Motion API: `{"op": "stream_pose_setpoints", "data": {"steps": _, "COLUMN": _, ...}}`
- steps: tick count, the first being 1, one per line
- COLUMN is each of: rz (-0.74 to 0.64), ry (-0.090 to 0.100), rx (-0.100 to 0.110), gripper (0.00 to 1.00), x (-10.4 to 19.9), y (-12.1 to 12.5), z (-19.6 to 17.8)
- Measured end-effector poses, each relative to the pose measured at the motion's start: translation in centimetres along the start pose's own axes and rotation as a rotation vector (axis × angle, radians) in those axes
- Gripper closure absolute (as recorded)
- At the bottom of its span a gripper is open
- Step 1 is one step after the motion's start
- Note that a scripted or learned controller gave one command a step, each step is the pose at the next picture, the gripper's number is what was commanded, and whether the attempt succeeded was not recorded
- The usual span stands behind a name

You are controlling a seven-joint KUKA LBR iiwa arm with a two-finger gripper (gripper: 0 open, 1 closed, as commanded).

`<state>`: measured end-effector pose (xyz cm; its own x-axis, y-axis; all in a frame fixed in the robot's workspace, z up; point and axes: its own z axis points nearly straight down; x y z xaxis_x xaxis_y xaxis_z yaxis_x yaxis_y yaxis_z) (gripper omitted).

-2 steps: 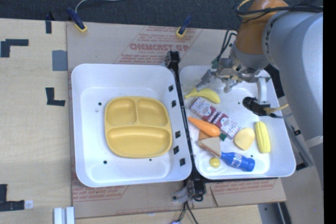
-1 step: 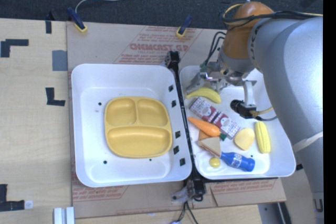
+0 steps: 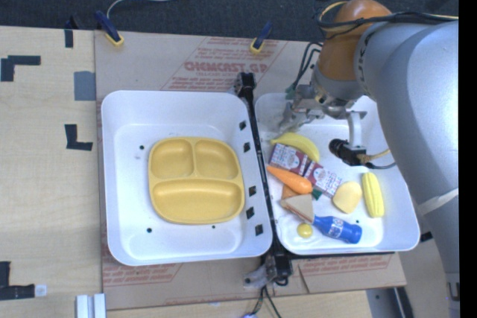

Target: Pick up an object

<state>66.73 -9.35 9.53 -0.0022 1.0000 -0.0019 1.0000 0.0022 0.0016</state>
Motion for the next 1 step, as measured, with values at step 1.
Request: {"op": "stream_pose_setpoints", "data": {"steps": 1, "rz": 0.000, "ry": 0.000, "rx": 0.000, "gripper": 0.00, "x": 0.00, "y": -0.02, "z": 0.03}}
